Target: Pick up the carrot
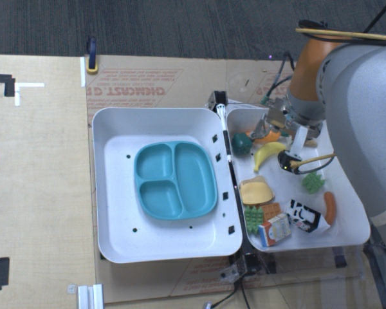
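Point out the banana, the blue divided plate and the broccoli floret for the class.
banana (pixel 269 153): camera view, middle of its curved yellow body.
blue divided plate (pixel 194 172): camera view, floor of its long right compartment.
broccoli floret (pixel 313 183): camera view, its green head.

Bright even light, soft shadows, slightly blurry

The cardboard sheet (pixel 135 82) bears red print, upside down and unreadable.
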Controlling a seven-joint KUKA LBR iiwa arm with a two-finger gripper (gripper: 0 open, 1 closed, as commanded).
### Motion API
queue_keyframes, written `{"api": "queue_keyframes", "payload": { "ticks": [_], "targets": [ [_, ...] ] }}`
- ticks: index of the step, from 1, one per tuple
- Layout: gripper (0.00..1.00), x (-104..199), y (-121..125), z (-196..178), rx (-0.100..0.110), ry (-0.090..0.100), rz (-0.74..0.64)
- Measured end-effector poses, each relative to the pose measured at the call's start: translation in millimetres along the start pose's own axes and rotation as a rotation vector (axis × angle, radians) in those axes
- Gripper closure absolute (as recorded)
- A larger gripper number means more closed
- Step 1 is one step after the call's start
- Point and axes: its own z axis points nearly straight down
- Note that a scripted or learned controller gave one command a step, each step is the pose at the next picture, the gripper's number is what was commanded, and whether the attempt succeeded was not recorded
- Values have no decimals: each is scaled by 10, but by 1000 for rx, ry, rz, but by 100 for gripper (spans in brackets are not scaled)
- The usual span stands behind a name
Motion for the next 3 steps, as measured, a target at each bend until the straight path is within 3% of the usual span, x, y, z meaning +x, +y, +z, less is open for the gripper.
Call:
{"api": "queue_keyframes", "payload": {
  "ticks": [1,2,3],
  "targets": [
    [100,-7,-3,-88,2,-4,-6],
    [0,-5,-4,-87,2,-4,-6],
    [100,-10,-2,-182,2,-7,-12]
  ]
}}
